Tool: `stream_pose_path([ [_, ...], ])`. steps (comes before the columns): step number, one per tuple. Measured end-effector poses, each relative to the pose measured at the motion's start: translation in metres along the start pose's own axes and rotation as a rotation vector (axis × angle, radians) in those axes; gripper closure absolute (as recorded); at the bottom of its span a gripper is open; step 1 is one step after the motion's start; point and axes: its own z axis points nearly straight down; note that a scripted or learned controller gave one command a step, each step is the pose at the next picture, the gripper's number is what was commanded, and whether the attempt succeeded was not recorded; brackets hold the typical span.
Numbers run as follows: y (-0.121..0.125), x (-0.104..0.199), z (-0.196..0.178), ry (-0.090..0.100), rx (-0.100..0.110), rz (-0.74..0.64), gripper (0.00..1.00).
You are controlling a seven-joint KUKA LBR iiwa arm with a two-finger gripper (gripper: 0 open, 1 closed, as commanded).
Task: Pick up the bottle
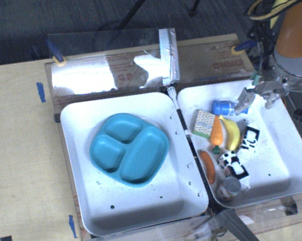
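The bottle (223, 107), small and blue, lies on its side near the back of the right bin (291, 146). My gripper (257, 99) hangs over the back of that bin, just right of the bottle. It is open, and its left finger (244, 100) sits close to the bottle's right end. Nothing is between the fingers. The grey arm with its orange band (296, 37) comes in from the upper right.
Just in front of the bottle are a small box (203, 123), a carrot (216, 132) and a banana (232, 134). Black-and-white pieces (249, 138), an orange sausage (208, 166) and a grey cup (230, 187) lie nearer the front. The left bin (91, 211) holds a blue divided plate (130, 149).
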Motion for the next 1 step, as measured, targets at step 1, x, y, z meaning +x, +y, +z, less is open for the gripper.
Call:
stream_pose_path([
  [1,0.0417,0.0125,0.0784,-0.008,-0.019,-0.155,0.00],
])
